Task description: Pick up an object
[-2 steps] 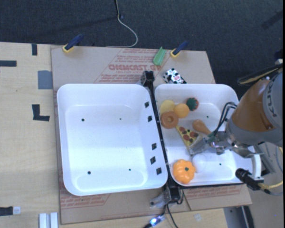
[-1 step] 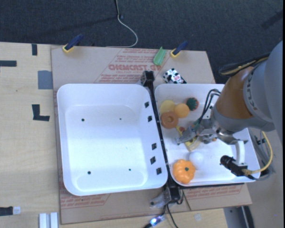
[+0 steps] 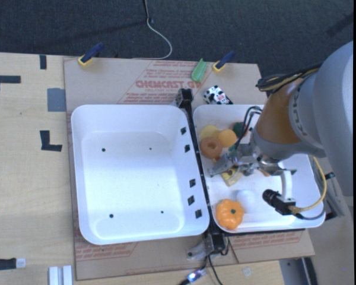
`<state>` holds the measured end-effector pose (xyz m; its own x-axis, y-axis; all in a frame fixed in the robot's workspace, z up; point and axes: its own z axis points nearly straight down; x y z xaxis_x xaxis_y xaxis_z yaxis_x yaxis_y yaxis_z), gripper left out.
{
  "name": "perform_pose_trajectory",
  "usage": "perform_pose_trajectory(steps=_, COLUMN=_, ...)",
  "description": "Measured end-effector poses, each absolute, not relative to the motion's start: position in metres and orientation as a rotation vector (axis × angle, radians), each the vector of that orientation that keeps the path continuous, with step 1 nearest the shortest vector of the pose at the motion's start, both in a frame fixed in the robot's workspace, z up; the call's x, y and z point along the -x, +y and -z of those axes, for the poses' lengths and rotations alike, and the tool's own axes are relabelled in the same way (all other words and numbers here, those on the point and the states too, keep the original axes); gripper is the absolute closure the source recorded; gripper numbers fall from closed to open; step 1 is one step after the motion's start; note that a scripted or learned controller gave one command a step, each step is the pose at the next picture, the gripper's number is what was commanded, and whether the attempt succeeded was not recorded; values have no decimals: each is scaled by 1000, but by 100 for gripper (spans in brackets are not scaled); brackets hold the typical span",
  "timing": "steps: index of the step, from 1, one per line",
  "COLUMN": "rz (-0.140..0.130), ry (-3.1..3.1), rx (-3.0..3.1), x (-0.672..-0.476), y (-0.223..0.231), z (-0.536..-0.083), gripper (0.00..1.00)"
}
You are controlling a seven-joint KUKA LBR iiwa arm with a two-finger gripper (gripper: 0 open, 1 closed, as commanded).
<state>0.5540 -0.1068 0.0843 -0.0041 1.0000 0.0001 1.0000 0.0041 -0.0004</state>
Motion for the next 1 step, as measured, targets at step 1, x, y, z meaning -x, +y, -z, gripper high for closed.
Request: perform_pose_trajectory(steps=1, rz=-1, ry=-2226, rx=2219, x=-589, y=-94, z=-84, gripper=0)
